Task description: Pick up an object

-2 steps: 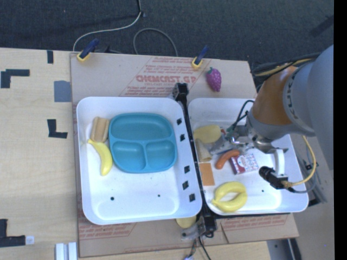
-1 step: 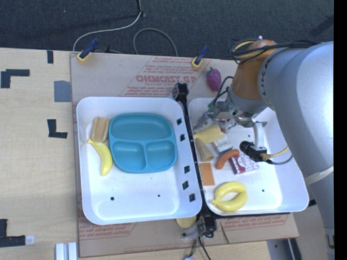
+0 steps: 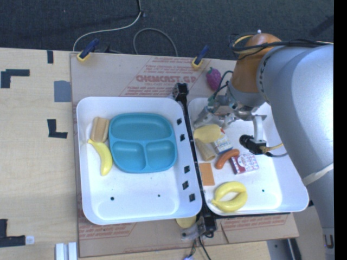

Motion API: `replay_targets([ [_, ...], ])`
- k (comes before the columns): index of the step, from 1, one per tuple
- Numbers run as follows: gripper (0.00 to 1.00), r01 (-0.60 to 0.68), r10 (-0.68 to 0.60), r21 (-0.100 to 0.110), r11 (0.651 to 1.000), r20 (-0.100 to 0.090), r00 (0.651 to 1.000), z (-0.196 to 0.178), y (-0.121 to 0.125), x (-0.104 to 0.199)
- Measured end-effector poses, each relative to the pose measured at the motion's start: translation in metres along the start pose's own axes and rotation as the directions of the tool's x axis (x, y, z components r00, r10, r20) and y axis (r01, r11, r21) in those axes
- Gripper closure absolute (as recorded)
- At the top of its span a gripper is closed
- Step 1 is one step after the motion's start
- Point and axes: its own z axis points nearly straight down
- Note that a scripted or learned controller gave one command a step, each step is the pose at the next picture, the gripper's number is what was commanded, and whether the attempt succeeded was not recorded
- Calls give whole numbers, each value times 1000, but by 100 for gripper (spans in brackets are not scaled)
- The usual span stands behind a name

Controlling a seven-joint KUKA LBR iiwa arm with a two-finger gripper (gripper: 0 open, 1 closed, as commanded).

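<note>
From above, the grey arm (image 3: 295,96) with its orange band (image 3: 246,69) reaches in from the right and bends down over the far end of the right bin (image 3: 282,196). Its gripper (image 3: 217,114) sits low near that bin's far left corner; whether it is wide or narrow cannot be told, since the metal parts blur together there.

Just in front of the gripper, toward the camera, lies a pale yellow wedge (image 3: 207,133), with a small packet (image 3: 222,144) touching it. Nearer still are a red sausage (image 3: 226,158), a red and white wrapper (image 3: 246,162), an orange square (image 3: 206,173), and a yellow lemon-like toy (image 3: 230,195) at the near end of the bin. A purple piece (image 3: 213,78) lies on the desk (image 3: 32,145) beyond the gripper, outside the bin.

To the gripper's left, across the divider, the left bin (image 3: 135,202) holds a blue divided plate (image 3: 143,142). A banana (image 3: 103,156) and a tan block (image 3: 99,128) lie just beside the plate's far side from the gripper.
</note>
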Motion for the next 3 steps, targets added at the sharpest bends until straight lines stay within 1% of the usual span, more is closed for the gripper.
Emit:
replay_targets([
  [1,0,0,0,7,1000,3,1000,0,10,-1],
  [2,0,-1,1,-2,1000,2,1000,-1,-16,-3],
  [3,100,0,0,-6,1000,1,1000,-13,-14,-2],
])
